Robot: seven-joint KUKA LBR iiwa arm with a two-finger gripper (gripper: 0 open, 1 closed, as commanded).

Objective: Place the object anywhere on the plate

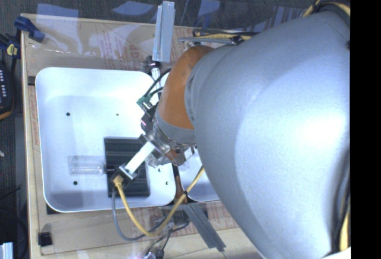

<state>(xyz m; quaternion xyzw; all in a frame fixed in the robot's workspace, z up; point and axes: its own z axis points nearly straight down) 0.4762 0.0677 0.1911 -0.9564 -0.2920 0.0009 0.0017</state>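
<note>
A flat black rectangular plate [124,153] lies in the near right part of the left white bin [77,88]. Just left of it, a small clear plastic object [86,165] rests on the bin floor, touching or nearly touching the plate's left edge. My gripper [161,153] hangs at the end of the grey arm with the orange band, over the plate's right side and the bin's right wall. The wrist and bracket cover part of the plate, and I see nothing held.
The arm's bulk covers most of the right bin [202,191], of which only a sliver of the near left corner shows. A metal post [164,31] stands behind the left bin. A yellow cable [128,213] loops over the front rim.
</note>
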